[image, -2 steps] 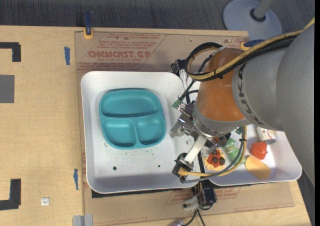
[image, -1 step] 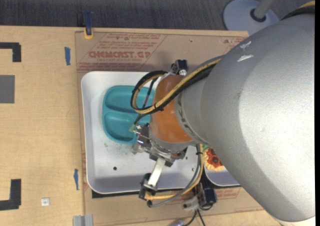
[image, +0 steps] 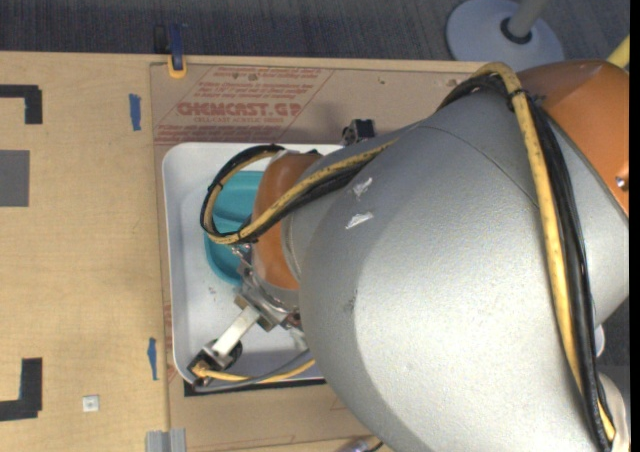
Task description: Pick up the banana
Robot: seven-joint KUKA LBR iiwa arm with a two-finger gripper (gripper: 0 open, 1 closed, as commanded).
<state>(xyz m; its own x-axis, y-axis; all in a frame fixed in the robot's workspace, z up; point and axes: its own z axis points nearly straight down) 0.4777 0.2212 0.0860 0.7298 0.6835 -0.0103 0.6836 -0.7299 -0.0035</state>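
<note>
My grey arm (image: 450,270) reaches in from the right and covers most of the white bin (image: 185,270). Its orange band (image: 280,230) hangs over the bin's middle. Below the band, the metal base of my gripper (image: 252,290) points down into the bin, low over its floor. A teal object (image: 230,205) lies in the bin's far left part, right beside the wrist and partly under it. The arm hides whatever lies in the rest of the bin.
The bin sits in a brown cardboard surround (image: 240,105) with red printing. Bare white floor shows along the bin's left wall. A tan bench top (image: 80,240) with black marks stretches to the left. A grey stand base (image: 500,30) sits on the floor beyond.
</note>
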